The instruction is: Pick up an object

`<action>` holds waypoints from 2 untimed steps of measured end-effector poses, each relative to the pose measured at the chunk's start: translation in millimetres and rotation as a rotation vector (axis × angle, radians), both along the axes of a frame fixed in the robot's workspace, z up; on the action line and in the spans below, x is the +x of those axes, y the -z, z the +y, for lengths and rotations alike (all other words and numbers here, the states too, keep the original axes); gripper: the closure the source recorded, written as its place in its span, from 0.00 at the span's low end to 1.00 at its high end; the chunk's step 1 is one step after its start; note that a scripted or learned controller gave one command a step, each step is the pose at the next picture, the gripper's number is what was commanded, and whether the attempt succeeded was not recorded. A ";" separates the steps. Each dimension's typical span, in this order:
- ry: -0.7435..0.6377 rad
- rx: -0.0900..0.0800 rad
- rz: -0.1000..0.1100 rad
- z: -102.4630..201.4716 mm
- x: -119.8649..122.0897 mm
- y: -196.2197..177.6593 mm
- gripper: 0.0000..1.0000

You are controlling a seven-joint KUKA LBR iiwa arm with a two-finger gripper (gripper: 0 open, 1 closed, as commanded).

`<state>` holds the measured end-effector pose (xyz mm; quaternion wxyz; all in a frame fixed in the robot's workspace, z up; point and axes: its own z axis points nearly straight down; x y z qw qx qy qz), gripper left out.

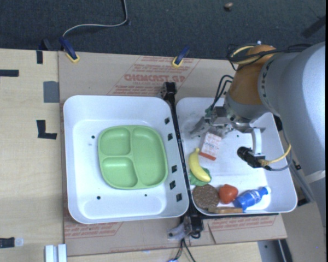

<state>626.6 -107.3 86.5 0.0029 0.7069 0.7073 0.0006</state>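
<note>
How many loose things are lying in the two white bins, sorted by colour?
Green: 1, the divided plate
Yellow: 1, the banana
Red: 1, the tomato
Blue: 1, the bottle
Brown: 1, the round patty
White and red: 1, the small carton
Total: 6

My arm (300, 91) is broad, smooth grey, with an orange band (250, 81) at its ten o'clock; yellow and black cables loop around what seems a dark metal wrist.

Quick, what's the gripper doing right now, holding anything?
Gripper: over the right bin, just above the small white and red carton; open or closed cannot be told.
</note>
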 end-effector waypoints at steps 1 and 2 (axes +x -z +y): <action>0.000 -0.001 0.001 -0.3 -0.1 -9.6 1.00; 0.000 -0.001 0.001 -0.4 -0.1 -9.5 0.00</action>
